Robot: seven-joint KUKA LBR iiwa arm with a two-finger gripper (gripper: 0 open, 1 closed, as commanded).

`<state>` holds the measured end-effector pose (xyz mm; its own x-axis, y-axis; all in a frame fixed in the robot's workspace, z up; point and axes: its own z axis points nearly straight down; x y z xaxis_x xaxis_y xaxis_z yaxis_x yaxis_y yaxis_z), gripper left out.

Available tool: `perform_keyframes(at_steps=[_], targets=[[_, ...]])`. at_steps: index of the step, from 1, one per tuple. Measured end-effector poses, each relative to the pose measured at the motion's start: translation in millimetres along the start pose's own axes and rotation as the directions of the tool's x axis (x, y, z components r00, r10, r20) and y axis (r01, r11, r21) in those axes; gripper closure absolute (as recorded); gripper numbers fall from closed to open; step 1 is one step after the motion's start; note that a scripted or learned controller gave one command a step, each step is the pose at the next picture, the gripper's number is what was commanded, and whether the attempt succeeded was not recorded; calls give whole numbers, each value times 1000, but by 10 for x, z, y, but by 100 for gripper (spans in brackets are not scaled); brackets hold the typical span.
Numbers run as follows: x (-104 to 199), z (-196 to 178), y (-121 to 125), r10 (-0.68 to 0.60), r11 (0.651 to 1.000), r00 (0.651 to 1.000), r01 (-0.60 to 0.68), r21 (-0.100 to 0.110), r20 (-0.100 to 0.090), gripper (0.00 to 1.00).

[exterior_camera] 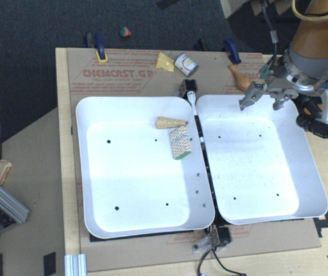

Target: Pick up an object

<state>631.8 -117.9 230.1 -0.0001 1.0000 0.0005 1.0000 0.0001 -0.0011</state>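
you see the arm cut off by the top and right edges, so its upper links are out of frame. the speck on the dark floor is too small to name, and the orange thing sits partly behind the gripper.

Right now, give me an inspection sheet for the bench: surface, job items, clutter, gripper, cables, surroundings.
Surface: brown board bearing left bin and right bin, side by side.
Job's things: tan cone and patterned packet, touching, in the left bin's upper right.
Clutter: yellow piece, small can and orange piece on the board behind the bins.
Gripper: gripper open, nothing between its fingers, over the right bin's back edge.
Cables: black cable at the front edge.
Surroundings: dark carpet; small toy lying on it.
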Motion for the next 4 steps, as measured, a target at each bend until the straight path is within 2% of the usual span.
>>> perform_keyframes(at_steps=[1, 2, 3, 4], targets=[[1, -111, 7, -1, 1000, 1000, 1, -4, 1, 100], [424, 432, -1328, 1, 1000, 1000, -1, 16, -5, 100], [-219, -258, -1131, 5, 1000, 1000, -5, -10, 6, 100], [-59, -1863, -1530, -2, 1000, 1000, 2, -20, 4, 100]])
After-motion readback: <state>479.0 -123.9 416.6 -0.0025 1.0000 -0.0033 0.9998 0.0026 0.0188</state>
